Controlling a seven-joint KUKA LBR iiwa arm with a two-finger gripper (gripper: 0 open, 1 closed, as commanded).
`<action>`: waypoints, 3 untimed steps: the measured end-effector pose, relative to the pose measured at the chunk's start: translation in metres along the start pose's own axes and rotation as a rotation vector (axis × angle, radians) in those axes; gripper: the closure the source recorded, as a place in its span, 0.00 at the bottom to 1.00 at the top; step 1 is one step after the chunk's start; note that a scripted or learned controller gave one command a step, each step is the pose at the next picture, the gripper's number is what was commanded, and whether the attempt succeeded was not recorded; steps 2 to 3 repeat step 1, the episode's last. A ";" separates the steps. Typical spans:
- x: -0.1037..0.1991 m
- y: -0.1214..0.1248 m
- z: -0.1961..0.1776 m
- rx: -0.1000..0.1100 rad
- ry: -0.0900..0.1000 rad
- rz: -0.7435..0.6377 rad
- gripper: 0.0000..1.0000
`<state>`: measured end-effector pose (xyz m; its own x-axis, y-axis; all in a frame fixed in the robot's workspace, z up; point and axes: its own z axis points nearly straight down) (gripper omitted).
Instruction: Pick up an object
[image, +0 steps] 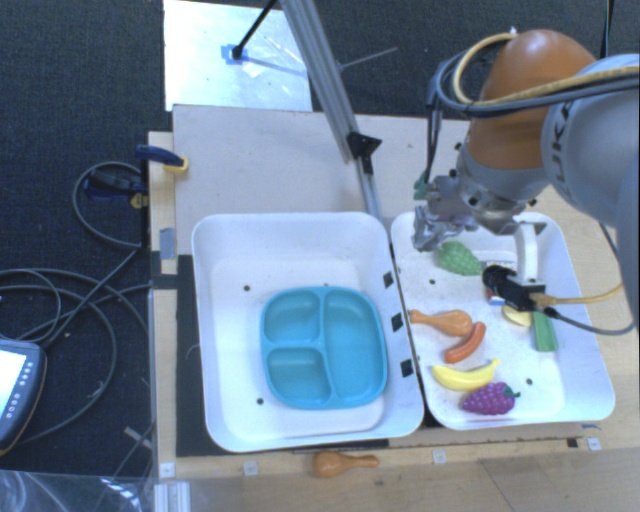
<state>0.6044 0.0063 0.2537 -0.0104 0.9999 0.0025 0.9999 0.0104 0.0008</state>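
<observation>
Currently gripper (432, 232) sits at right bin's (590, 395) far-left corner, finger state not discernible, with green toy (459, 258) just beside it toward the near-right, long axis running diagonally away from the tip.

The grey robot arm (600, 130) reaches in from the right edge, bent across the upper right of the view. Its rounded orange band (520, 90) sits above the wrist, with yellow and black cables looping over it. Below the band, the grey metal wrist narrows down and leftward to the two-finger tool (428, 228), which points downward, low at the far end of the right side.
</observation>
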 end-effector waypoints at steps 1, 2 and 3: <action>0.063 -0.001 0.008 0.000 0.000 -0.001 1.00; 0.063 -0.001 0.008 0.000 0.000 -0.001 1.00; 0.063 -0.001 0.008 0.000 0.000 -0.001 1.00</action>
